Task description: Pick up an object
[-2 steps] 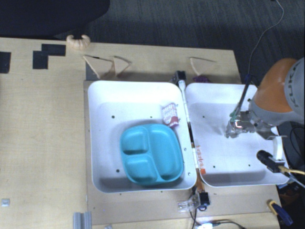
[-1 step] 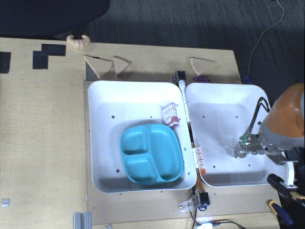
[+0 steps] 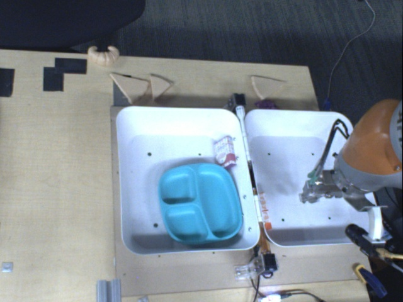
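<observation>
A light-blue divided plate lies in the left bin, toward its front right. A small white and red packet rests just behind the plate, close to the wall between the bins. My gripper hangs over the right bin, in its right half, with the orange-banded arm behind it at the view's right edge. I see nothing between its fingers. The bin floor beneath it is bare white.
A black and white divider runs between the two bins. Cables and clips sit at the front edge of the bench. Folded cardboard tabs stand behind the left bin.
</observation>
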Robot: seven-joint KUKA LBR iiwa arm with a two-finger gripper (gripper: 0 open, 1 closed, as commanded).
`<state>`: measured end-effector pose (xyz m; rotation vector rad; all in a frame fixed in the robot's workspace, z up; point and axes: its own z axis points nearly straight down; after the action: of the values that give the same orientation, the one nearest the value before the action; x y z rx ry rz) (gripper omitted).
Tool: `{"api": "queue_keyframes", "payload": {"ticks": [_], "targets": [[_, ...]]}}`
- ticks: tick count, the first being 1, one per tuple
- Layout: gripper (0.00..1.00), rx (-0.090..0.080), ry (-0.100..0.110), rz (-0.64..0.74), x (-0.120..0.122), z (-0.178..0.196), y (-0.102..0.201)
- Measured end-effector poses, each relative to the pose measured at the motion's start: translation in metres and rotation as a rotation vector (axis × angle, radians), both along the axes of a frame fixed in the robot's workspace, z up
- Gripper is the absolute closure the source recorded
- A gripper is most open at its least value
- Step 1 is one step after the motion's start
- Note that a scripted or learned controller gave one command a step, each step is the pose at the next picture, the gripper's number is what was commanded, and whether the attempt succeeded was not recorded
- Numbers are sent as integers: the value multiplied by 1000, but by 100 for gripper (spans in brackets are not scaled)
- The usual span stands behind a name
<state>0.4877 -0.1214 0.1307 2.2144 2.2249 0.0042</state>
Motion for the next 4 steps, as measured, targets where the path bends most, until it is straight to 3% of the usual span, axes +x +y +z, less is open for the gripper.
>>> {"api": "queue_keyframes", "payload": {"ticks": [1,2,3,4], "targets": [[100,0,2,-3,-1,-27,-19],[100,2,-1,1,12,54,79],[100,-1,2,-3,-1,19,34],[100,-2,0,-2,16,11,-48]]}}
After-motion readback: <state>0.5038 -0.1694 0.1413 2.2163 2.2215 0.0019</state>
